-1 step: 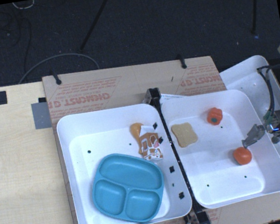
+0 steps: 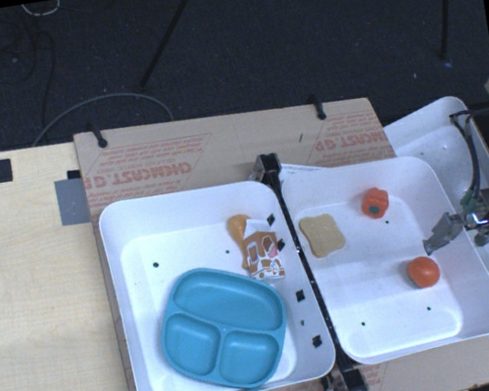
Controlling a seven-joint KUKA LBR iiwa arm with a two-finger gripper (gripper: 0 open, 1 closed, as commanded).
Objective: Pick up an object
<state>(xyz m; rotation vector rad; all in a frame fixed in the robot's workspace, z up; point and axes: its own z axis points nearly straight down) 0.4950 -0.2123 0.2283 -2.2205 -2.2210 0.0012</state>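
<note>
In the right bin (image 2: pixel 487 312) lie a tan slice of bread (image 2: pixel 323 235), a red-orange fruit with a green top (image 2: pixel 375 202) and a second red-orange ball (image 2: pixel 423 272). My gripper (image 2: pixel 464 229) hangs over the right rim of that bin, just up and right of the second ball and apart from it. Nothing shows in its grasp. The left bin (image 2: pixel 129 256) holds a blue divided plate (image 2: pixel 222 327), a small patterned packet (image 2: pixel 262 256) and an orange piece (image 2: pixel 238 228) behind the packet.
A black divider (image 2: pixel 294 256) runs between the two bins. Cardboard (image 2: pixel 219 152) lies under them, with a wooden bench top (image 2: pixel 30 300) to the left. A white surface with cables (image 2: pixel 474 151) sits at the right.
</note>
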